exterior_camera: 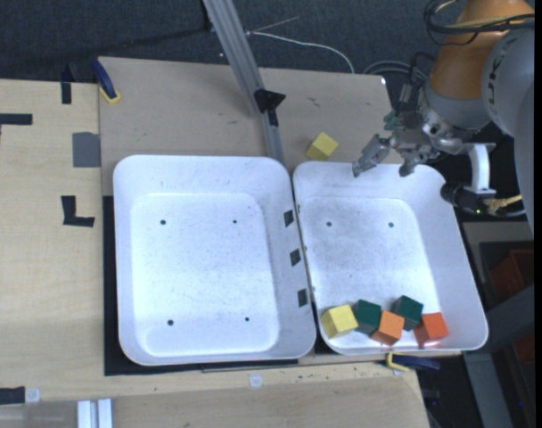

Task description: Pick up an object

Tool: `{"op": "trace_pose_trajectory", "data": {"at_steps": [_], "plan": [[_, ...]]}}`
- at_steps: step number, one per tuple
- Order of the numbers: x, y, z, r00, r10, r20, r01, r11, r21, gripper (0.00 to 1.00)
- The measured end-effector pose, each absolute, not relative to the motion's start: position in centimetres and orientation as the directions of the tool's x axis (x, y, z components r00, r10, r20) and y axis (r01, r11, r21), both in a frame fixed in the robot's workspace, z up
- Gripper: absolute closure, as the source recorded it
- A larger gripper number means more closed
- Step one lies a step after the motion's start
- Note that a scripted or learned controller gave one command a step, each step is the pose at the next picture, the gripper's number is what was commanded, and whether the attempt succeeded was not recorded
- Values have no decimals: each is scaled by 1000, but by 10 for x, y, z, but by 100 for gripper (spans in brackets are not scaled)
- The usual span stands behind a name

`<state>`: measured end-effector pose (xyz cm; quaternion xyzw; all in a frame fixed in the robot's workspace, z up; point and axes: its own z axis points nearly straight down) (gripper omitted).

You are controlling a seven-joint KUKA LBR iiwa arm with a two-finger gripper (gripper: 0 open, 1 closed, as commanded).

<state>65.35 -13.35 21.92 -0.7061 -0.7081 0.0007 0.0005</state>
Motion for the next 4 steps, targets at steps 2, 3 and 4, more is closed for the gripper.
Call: {"op": "trace_pose_trajectory", "data": {"at_steps": [2, 3, 4], "plan": [[652, -89, 173, -6, 1000, 3, 1000, 6, -9, 0], [653, -92, 189, -4, 1000, 0, 1000, 4, -2, 100], [596, -169, 174, 8, 1000, -4, 1000, -8, -6, 100]]}}
